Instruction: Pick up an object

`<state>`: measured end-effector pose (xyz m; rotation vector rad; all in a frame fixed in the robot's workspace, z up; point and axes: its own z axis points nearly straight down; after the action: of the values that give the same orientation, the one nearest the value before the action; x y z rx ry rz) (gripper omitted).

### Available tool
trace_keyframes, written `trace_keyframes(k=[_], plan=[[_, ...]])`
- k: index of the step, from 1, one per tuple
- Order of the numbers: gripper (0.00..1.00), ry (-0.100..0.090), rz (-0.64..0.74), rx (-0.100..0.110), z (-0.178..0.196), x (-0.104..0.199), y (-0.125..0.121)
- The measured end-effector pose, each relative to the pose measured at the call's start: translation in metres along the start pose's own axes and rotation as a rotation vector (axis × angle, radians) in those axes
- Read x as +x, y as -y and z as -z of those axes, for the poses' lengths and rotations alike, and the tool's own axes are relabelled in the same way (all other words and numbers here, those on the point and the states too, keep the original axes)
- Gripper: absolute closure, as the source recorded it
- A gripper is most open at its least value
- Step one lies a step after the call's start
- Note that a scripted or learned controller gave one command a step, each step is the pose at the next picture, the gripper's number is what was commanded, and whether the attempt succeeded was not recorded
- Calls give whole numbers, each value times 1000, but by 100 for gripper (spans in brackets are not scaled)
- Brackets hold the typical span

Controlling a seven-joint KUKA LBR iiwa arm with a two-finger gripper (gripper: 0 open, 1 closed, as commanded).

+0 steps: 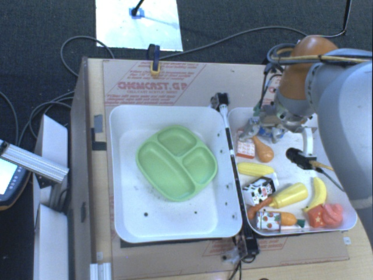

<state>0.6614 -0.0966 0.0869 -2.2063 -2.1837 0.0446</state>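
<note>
— Where are the things we could pick?
— We see them in the right bin (349, 217): an orange drumstick toy (263, 149), a corn cob (255, 169), a yellow bottle (289, 195), a banana (317, 192), a red toy (324, 214).
— And the hand (267, 126)?
— We see it low at the bin's far end, just beside the drumstick toy; we cannot tell its state.
— The left bin (125, 214)?
— We see a green divided plate (176, 163) inside it, on the desk (192, 77).

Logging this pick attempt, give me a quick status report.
Two-finger gripper low over right white bin's far end, nothing seen held. Nearest: orange pear-shaped toy. Toys crowded alongside. Green divided plate in left white bin.
</note>
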Motion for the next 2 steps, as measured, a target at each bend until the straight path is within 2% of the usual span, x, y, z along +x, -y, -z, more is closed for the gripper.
trace_keyframes(k=[1, 2], plan=[[0, 5, 11, -54, 2, -3, 17], [0, 9, 10, -65, 3, 5, 34]])
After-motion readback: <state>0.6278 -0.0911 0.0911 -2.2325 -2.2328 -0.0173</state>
